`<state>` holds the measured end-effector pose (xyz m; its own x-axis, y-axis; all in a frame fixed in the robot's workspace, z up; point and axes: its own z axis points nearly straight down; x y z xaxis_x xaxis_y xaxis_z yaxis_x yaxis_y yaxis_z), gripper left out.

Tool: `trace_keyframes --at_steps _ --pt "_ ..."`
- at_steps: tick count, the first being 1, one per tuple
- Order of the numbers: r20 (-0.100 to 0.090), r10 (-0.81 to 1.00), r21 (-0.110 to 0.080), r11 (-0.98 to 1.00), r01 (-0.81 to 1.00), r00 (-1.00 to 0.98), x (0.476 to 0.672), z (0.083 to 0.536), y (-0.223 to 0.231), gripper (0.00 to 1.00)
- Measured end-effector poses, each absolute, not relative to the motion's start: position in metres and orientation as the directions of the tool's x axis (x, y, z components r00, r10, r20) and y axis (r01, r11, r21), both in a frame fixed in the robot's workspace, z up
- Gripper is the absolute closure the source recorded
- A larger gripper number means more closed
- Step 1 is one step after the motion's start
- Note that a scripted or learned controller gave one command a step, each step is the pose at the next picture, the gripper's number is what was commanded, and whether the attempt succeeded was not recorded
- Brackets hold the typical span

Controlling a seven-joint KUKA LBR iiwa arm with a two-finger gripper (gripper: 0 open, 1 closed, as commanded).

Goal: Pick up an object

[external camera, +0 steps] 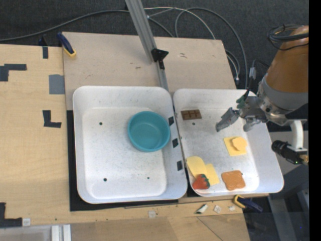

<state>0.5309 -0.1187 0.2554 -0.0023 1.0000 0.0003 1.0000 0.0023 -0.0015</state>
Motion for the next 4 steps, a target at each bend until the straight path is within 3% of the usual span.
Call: trace_keyframes --at_steps 1,4 --pt "0.0 1.0 -0.002 0.002 1.0 -0.002 0.531 0.255 -0.119 0.0" --pt "0.001 1.0 -0.006 0.001 1.0 -0.001 0.519 0.091 -0.113 0.0"
